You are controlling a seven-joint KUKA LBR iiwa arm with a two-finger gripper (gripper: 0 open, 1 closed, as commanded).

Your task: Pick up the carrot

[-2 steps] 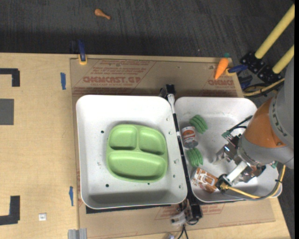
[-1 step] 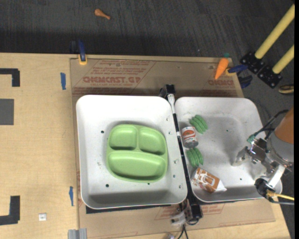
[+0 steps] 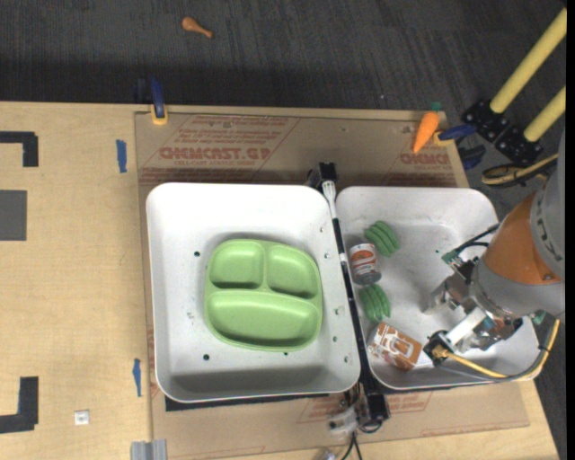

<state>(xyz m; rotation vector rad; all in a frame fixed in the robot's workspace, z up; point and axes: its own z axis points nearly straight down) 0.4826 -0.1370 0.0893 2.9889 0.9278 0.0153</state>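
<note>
A small orange carrot [image 3: 426, 132] with a green top lies on the cardboard sheet just beyond the far edge of the right bin [image 3: 422, 199], outside both bins. My gripper [image 3: 447, 320] hangs low over the near right part of that bin, well short of the carrot and close to a brown and orange packet [image 3: 395, 347]. The arm's orange band [image 3: 521, 253] sits above the wrist and hides part of the bin's right side.
The right bin also holds two green ridged pieces [image 3: 384, 237] [image 3: 374, 301] and a small can [image 3: 364, 263]. A green divided plate [image 3: 264, 293] lies in the left bin [image 3: 171, 269]. Another small orange object [image 3: 196, 27] lies on the dark floor at the far left. Yellow poles [image 3: 532, 56] stand at the top right.
</note>
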